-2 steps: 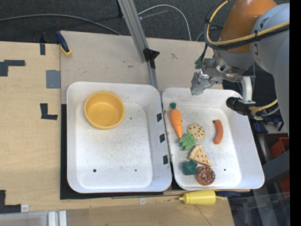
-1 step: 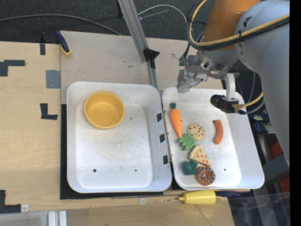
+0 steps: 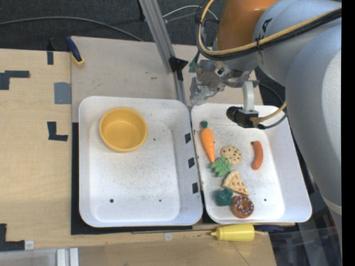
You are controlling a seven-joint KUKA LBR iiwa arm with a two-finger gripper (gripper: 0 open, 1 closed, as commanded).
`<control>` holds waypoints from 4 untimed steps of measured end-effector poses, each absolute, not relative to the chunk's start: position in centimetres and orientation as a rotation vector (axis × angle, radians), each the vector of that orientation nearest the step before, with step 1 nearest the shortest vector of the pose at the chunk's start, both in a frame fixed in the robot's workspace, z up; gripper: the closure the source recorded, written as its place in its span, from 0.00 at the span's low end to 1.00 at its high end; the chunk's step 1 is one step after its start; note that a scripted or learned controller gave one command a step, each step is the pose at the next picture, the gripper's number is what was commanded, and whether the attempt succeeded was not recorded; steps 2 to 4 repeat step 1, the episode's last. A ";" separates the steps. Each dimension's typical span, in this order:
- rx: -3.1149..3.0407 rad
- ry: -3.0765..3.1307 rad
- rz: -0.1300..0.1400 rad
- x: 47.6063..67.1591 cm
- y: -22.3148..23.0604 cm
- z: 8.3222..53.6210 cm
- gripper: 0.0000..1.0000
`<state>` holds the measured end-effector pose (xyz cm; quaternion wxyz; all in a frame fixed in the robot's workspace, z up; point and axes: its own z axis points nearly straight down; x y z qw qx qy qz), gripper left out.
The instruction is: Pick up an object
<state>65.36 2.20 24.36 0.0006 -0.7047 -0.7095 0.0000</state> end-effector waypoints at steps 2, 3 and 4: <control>-2.212 -2.227 0.003 65.5 7.7 22.8 1.00; -2.212 -2.227 0.003 65.5 7.7 22.8 1.00; -2.212 -2.227 0.003 65.5 7.7 22.8 1.00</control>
